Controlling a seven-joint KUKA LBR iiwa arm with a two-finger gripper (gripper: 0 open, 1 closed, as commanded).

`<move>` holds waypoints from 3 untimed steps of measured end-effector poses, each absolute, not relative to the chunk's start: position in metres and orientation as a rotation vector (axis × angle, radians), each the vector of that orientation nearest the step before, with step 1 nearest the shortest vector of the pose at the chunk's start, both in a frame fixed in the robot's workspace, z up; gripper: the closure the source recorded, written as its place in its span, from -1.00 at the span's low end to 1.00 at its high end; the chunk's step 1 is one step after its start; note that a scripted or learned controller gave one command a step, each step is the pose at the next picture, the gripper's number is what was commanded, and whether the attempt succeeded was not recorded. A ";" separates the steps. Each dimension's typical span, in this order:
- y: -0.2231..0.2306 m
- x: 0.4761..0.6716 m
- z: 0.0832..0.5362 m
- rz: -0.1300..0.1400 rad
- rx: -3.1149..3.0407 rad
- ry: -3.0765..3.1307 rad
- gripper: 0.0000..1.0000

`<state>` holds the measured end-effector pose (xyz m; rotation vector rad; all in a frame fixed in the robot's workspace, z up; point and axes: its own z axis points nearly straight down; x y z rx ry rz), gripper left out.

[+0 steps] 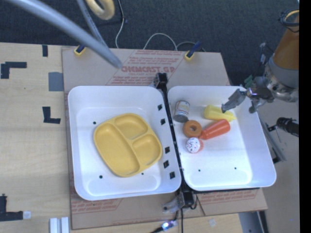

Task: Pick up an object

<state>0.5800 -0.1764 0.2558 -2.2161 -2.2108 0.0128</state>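
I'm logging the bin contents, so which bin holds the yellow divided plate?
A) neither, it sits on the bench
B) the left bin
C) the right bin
B: the yellow divided plate lies flat inside the left bin, apart from the small items in the right bin.

A tray [127,143] lies in the left bin [77,130]. The right bin [243,169] holds a can [181,110], ring [192,128], ball [193,145], carrot [215,129] and lemon [214,112].
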 end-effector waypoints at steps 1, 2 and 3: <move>-0.176 0.582 0.263 0.002 -2.219 -2.222 -1.00; -0.182 0.589 0.214 0.006 -2.218 -2.220 -1.00; -0.180 0.587 0.170 0.006 -2.217 -2.220 -1.00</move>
